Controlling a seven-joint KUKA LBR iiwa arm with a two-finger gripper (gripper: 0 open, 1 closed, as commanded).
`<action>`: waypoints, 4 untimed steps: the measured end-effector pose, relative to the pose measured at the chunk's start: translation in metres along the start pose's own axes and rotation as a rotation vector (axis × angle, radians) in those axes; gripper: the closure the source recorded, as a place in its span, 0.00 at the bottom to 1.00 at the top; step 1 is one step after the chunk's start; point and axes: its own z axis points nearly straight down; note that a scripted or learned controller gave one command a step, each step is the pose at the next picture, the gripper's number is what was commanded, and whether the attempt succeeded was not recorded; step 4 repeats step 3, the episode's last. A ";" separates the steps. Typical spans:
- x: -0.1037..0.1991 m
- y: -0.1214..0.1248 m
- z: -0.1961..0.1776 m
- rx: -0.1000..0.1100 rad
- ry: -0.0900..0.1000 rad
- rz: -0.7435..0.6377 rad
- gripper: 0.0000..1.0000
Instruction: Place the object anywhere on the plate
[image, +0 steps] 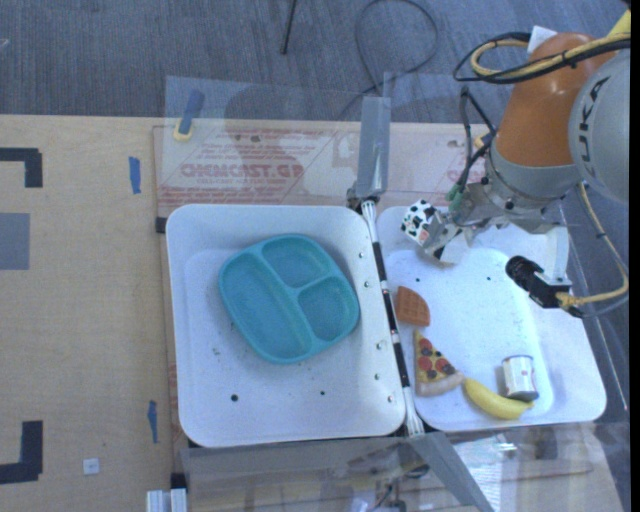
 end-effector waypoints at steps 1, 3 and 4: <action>0.080 -0.002 0.018 0.002 0.002 0.044 1.00; 0.146 0.028 0.010 -0.004 0.000 -0.157 0.00; 0.146 0.028 0.010 -0.004 0.000 -0.157 0.00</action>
